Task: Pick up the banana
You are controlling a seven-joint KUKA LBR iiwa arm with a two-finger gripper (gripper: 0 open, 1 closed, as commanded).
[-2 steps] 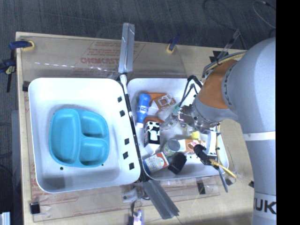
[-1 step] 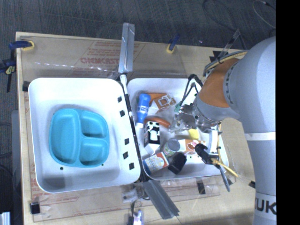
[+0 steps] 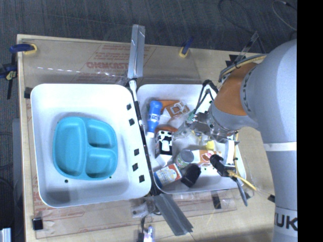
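A plastic-covered surface (image 3: 75, 67) carries two white bins. The end effector (image 3: 202, 127) hovers over the cluttered right bin (image 3: 166, 91), its opening impossible to tell. The banana (image 3: 209, 145), barely visible, looks light, smooth and best grasped mid-body.

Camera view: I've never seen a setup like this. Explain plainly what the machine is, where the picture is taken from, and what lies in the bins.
This is one picture from a fixed camera above a bench, looking down at a slant. The big grey shape with an orange band is a robot arm reaching in from the right. Two shallow white bins sit side by side. The left bin holds a blue divided plate. The right bin is crowded with small items, among them a blue and white bottle and a small can. The arm's wrist hangs over this clutter. I cannot pick out the banana with confidence.
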